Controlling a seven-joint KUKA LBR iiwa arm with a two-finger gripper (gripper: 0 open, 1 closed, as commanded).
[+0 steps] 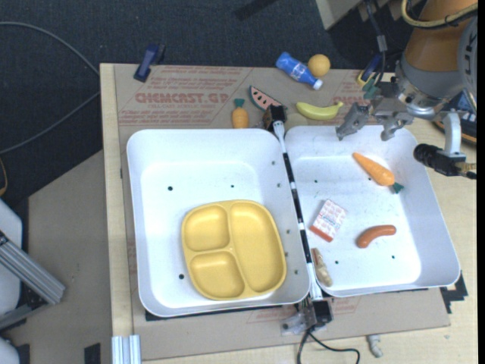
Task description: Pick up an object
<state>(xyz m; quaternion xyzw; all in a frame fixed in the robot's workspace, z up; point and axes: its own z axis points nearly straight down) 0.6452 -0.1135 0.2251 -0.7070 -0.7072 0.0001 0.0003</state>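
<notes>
My gripper [369, 126] hangs over the far edge of the right bin [432, 226], its two fingers spread apart with nothing between them. Just below and to the right of it, an orange carrot [373, 168] lies on the bin floor. A small red-and-white carton [329, 220] sits near the bin's left side. A brown sausage [376, 235] lies to the right of the carton. A brownish piece [321, 268] rests against the bin's near-left wall.
The left bin [151, 165] holds a yellow divided plate [232, 247]. Behind the bins lie a banana [318, 111], a blue bottle [298, 70], an orange ball [320, 64], a watermelon slice [261, 97], a small orange toy [240, 117] and a blue clip [148, 63].
</notes>
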